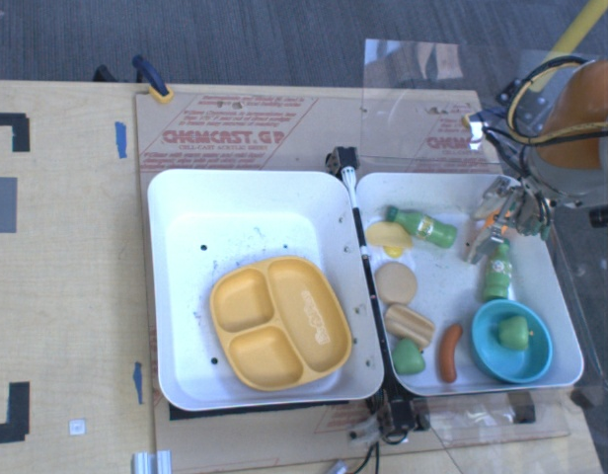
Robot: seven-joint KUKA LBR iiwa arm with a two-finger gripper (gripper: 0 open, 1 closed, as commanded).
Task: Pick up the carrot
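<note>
The metal two-finger hand (494,221), whether parted I cannot tell, should drop squarely over the small orange plastic carrot (493,227) beside the green plastic bottle (497,273).

A pale wooden bench (57,294) is carrying a brown printed cardboard sheet (245,131), and two shallow white bins are sitting side by side on that sheet. The left bin (176,265) and the right bin (566,339) are touching along their inner rims near the middle of the view. Black tape marks (13,131), short blue tape strips (120,138) and a grey square patch (2,205) are lying flat on the bench's bare left part.
</note>
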